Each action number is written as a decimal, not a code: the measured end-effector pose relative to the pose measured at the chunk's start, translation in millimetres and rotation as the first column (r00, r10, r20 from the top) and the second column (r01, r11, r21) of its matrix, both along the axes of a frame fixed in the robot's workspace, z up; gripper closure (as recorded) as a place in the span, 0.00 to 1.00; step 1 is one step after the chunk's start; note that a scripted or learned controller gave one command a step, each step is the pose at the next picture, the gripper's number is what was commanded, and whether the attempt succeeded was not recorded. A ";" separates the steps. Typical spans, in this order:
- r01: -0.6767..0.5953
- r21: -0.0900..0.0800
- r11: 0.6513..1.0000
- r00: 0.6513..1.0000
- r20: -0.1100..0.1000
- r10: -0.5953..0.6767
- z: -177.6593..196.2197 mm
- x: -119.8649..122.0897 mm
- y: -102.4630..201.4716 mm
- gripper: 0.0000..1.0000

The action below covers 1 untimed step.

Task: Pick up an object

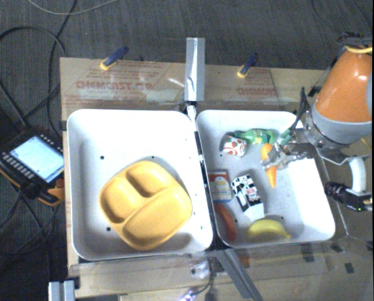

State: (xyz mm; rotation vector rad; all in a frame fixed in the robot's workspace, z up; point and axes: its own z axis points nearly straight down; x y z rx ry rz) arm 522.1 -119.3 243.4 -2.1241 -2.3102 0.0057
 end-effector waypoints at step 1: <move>-0.004 0.001 1.000 1.000 -0.005 0.004 6.3 0.8 1.5 1.00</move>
